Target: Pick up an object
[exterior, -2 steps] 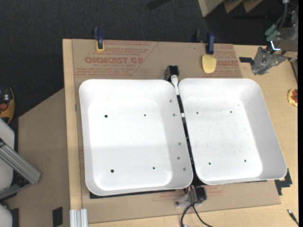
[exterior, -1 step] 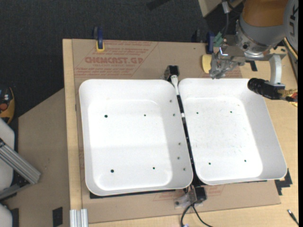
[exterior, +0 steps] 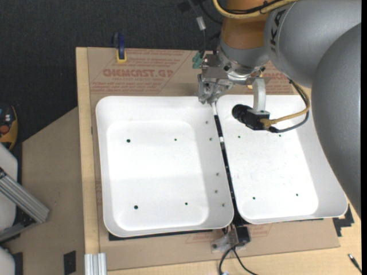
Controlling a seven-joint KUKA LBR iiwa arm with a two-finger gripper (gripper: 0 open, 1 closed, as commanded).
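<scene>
My gripper (exterior: 208, 96) hangs under the grey arm with the orange band (exterior: 252, 4). It sits at the far edge of the bench, right over the seam between the left bin (exterior: 114, 110) and the right bin (exterior: 309, 171). Its tip is close to the rear rim of the two bins. A black part with a tan cable (exterior: 250, 116) hangs from the wrist over the far left corner of the right bin. The arm's bulk covers the right bin's far right part.
Both white bins rest on a brown board (exterior: 149, 67). A blue-and-yellow clamp (exterior: 120, 46) stands at the board's far left edge. A small black connector with a cable (exterior: 238, 236) lies at the near edge between the bins.
</scene>
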